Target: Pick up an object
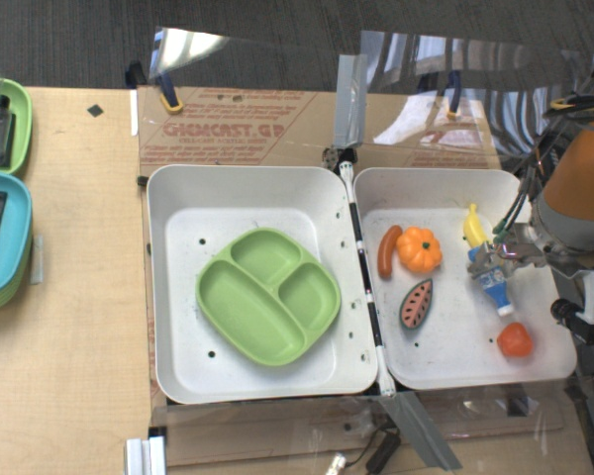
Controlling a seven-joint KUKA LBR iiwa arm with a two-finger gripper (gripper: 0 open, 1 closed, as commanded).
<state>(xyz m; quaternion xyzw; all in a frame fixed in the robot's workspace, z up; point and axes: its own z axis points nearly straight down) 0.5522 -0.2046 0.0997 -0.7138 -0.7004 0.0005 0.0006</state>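
Note:
The right bin [445,369] holds several toys: a red sausage [387,251], an orange pumpkin [420,249], a watermelon slice [416,304], a yellow banana [473,225], a blue and white tube [496,291] and a red tomato [515,340]. My gripper [489,261] reaches in from the right and sits low between the banana and the tube, right at the tube's upper end. Its body hides part of the tube's top.
A green divided plate [267,295] lies in the left bin [173,295]. Cardboard [238,127] lies behind the bins. Green and blue trays [2,216] are stacked at the bench's far left. The arm's orange band [579,181] is over the right bin's right wall.

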